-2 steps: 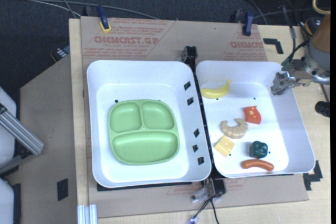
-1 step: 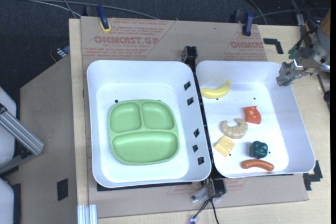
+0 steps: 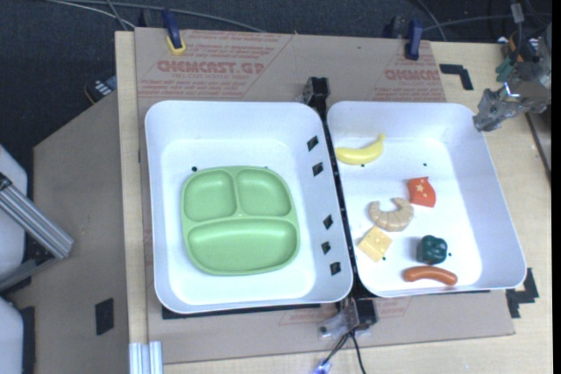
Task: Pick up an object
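Left bin (image 3: pixel 166 188): a shallow white bin on the left of the surface (image 3: pixel 88 215); it holds a green divided plate (image 3: pixel 239 221) with three compartments, two small ones toward the far side and one long one toward the near side. The plate lies flat near the middle of the bin floor.

Right bin (image 3: pixel 478 188): a shallow white bin touching the left bin along their shared edge; it holds six small toy foods, all lying on the floor of the bin and none stacked.

Banana (image 3: pixel 361 151): yellow, curved, at the far left of the right bin, close to the shared edge.

Red piece (image 3: pixel 422 191): a small red wedge right of centre, apart from the banana.

Croissant (image 3: pixel 391 214): pale tan, curved, at the middle of the bin, just beside the red piece.

Cheese (image 3: pixel 375 243): a yellow block just below the croissant, near the shared edge.

Green vegetable (image 3: pixel 431 250): dark green, lumpy, toward the near right.

Sausage (image 3: pixel 429 276): orange-red, lying lengthwise just beside the near rim, under the green vegetable.

Tool (image 3: pixel 491 111): a grey metal part at the far right corner of the right bin, over its rim, well apart from all the foods; nothing is seen in it, and I cannot tell how far its fingers are parted.

Arm (image 3: pixel 530 70): reaches in from the right edge, above the surface beside the right bin.
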### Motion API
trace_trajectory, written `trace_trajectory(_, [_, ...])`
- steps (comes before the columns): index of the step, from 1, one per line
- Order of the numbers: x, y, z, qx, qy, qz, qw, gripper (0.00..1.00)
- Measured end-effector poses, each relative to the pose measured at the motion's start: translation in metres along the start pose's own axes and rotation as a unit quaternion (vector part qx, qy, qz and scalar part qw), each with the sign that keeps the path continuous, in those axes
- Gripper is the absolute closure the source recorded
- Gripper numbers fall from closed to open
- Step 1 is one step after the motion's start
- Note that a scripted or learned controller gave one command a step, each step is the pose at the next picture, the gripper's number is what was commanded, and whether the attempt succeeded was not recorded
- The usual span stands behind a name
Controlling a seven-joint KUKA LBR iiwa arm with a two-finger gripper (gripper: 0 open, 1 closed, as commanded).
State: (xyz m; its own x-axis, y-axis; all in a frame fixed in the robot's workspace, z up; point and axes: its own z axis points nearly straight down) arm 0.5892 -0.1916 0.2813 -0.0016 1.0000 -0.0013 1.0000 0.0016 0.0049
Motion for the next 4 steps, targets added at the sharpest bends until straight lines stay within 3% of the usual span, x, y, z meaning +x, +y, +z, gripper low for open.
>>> trace_trajectory(4, [0.222, 0.002, 0.050, 0.005, 0.002, -0.003, 1.0000, 1.00])
